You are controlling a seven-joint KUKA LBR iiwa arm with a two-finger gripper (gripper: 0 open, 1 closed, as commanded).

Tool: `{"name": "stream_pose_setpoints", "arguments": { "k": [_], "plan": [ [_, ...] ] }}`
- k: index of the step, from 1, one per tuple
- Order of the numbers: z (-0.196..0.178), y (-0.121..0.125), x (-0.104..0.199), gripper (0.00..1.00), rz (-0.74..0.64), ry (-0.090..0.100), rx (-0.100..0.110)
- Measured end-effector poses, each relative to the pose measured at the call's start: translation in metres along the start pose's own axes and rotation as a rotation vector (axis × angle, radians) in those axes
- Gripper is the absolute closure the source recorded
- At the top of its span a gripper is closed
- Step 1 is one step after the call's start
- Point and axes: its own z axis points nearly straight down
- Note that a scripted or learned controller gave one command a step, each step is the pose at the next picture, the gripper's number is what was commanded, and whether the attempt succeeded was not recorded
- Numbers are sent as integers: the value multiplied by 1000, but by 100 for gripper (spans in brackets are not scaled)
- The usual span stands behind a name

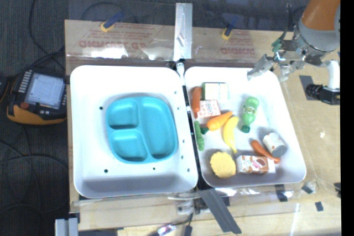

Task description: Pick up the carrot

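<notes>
The carrot [219, 119] is orange with a green stem end and lies tilted in the middle of the right bin [290, 129]. It rests against a small carton [209, 108] and a yellow banana [230, 133]. A second, thinner orange piece [261, 148] lies near the front right beside a can [275, 143]. My gripper [267, 65] hangs over the bin's back right corner, well behind and to the right of the carrot, with nothing seen in it.
The right bin also holds a reddish sausage [196, 99], a green bottle [248, 113], a green vegetable [199, 136], a yellow round item [222, 164], a juice carton [254, 164] and a white-green box [214, 90]. In the left bin [88, 119] sits a blue divided plate [142, 128].
</notes>
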Motion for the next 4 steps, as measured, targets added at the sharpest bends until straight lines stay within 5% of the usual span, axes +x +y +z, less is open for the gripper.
{"name": "stream_pose_setpoints", "arguments": {
  "k": [1,2,3,4],
  "plan": [
    [99,-9,79,0,-180,-1,1],
    [152,-61,85,0,-347,-10,-20],
    [146,-60,86,100,-345,-3,-18],
    [6,-63,152,100,-202,-5,-6]
  ]
}}
